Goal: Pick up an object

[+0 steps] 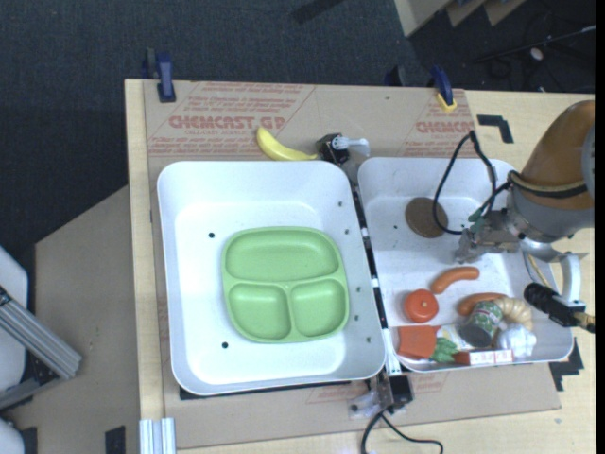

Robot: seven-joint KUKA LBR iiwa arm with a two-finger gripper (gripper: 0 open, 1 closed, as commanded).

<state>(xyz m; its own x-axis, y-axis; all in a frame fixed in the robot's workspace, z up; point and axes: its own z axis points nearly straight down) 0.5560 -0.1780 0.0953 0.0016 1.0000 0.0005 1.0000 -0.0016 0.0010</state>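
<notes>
Reaching in from the right of the camera view, the grey arm (558, 183) with its orange band hangs over the right-hand white bin (383, 183), and its hand (471, 246) sits low above the bin floor near the middle of that bin. Whether the hand is spread or closed cannot be told from this angle, and nothing can be seen caught in it.

Just below the hand, and apart from it, lies an orange sausage (455, 278). A brown disc (425, 217) rests on the bin floor to the hand's left. Nearer the front edge sit a red tomato (421, 305), an orange-red block (417, 340) with a bit of green beside it, a dark tin (483, 323), a croissant (502, 305) and a white piece (519, 340), all crowded together in the bin's front right corner.

In the left-hand white bin (189, 282) rests a green divided plate (284, 283), with one long compartment at the back and two smaller ones in front. A yellow banana (283, 148) lies on the cardboard-covered bench (227, 112) behind that bin, outside both bins. Two blue clamps (164, 74) grip the board's far edge.
</notes>
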